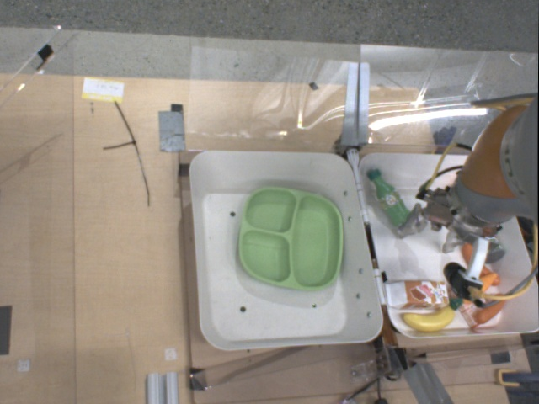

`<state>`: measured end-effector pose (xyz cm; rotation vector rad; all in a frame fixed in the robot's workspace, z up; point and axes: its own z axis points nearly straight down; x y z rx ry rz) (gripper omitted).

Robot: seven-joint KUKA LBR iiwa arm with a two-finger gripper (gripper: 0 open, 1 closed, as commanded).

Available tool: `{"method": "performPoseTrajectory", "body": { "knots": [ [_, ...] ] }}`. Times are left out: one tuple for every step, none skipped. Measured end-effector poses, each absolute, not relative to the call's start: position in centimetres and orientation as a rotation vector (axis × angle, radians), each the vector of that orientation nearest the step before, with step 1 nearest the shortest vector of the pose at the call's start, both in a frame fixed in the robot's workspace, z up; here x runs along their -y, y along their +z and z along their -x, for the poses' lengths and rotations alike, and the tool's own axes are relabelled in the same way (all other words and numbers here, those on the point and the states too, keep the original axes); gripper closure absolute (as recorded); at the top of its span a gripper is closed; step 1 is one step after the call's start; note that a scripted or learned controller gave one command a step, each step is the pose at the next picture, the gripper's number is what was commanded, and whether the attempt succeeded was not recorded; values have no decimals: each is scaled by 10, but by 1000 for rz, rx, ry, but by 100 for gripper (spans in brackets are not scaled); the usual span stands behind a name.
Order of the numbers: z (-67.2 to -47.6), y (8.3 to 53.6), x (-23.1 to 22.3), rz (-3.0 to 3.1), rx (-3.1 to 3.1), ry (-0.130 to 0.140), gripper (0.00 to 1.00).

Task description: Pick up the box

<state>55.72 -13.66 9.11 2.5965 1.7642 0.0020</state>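
The left bin (202,251) holds a green divided plate (292,238) at its centre. In the right bin (381,225), a green bottle (388,197) lies at 11 o'clock. The box (425,293) lies at 7 o'clock, with a banana (428,319) touching its 6 o'clock edge. The gripper (415,219) sits just beside the bottle's lower end, at 12 o'clock from the box and apart from it. Its opening cannot be determined, and no held object is discernible. An orange-red item (487,312) lies at 3 o'clock from the banana.

Arm (504,165) partly beyond right edge
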Motion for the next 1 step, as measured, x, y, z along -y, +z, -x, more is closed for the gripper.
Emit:
{"method": "performPoseTrajectory", "body": {
  "knots": [
    [-521, 196, 187, -2360, -2063, 5, 0]
  ]
}}
